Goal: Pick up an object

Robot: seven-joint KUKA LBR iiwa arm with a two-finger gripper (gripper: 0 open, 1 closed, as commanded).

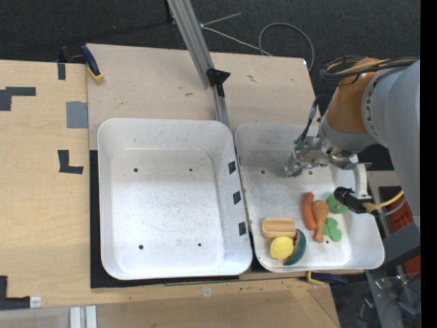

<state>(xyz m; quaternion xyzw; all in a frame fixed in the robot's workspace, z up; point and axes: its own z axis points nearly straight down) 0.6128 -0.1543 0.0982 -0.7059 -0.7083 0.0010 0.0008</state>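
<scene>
Claw [295, 169] hovering over bare floor of right bin [273, 197], can't tell its state tbh. Toy food, e.g. carrot [309, 209], sits nearer the front corner. Approach step imo; needs to shift over + drop.

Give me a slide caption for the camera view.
KUKA gripper hovers over the right bin, toy food clustered at its near end.

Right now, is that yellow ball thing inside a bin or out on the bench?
Inside. The yellow ball lies in the right bin, near its front edge, beside a tan bun.
</scene>
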